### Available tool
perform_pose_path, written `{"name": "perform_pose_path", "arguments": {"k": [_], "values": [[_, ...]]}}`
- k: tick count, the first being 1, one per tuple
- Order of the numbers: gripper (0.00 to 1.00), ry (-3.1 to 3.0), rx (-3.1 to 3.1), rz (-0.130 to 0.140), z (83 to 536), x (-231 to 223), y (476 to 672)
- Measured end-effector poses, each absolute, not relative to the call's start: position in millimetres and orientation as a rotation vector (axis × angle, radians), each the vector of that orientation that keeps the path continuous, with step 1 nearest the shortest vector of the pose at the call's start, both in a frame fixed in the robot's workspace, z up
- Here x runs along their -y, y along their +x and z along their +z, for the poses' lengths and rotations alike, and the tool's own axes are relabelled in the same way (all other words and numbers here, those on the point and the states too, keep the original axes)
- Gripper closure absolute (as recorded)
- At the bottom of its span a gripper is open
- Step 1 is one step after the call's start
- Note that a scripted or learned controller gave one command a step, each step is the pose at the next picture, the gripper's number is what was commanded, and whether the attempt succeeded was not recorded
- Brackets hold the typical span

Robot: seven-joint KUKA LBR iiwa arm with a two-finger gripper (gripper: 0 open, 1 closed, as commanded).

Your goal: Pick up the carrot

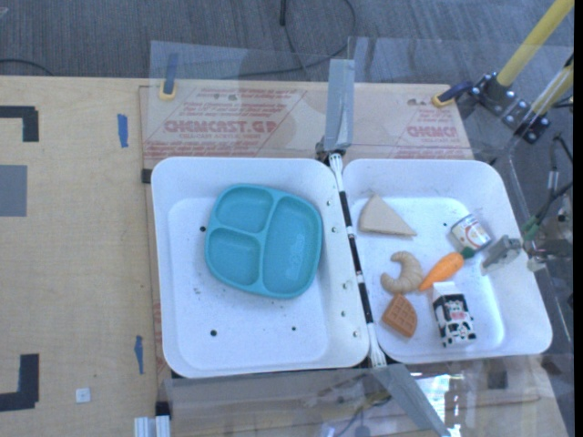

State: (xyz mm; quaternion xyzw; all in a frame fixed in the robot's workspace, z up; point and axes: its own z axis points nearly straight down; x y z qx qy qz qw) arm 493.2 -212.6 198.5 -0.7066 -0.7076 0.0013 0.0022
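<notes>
The carrot point(443, 269) is small and orange, with a green top pointing up and to the right. It lies tilted in the middle of the right bin point(519, 335), and its lower end touches a tan croissant point(402, 272). A grey part of my gripper point(508, 248) reaches in over the bin's right rim, a short way right of the carrot's green top and apart from it. Nothing is held in it.
Around the carrot in the right bin lie a tan wedge point(384, 218), a small white cup point(469, 233), a cow-print carton point(453, 319) and a waffle point(399, 316). The left bin point(182, 335) holds a teal divided plate point(264, 240). Yellow poles point(537, 30) stand at the upper right.
</notes>
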Motion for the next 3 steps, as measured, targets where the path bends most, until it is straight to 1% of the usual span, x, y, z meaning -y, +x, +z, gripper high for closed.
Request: {"name": "perform_pose_path", "arguments": {"k": [1, 2, 3], "values": [[0.00, -2.046, 2.380, 0.002, 116, 219, 552.1], [0.00, -2.121, 2.345, -0.012, 91, 190, 501.9], [0.00, -1.958, 2.484, -0.015, 91, 188, 488.3]]}}
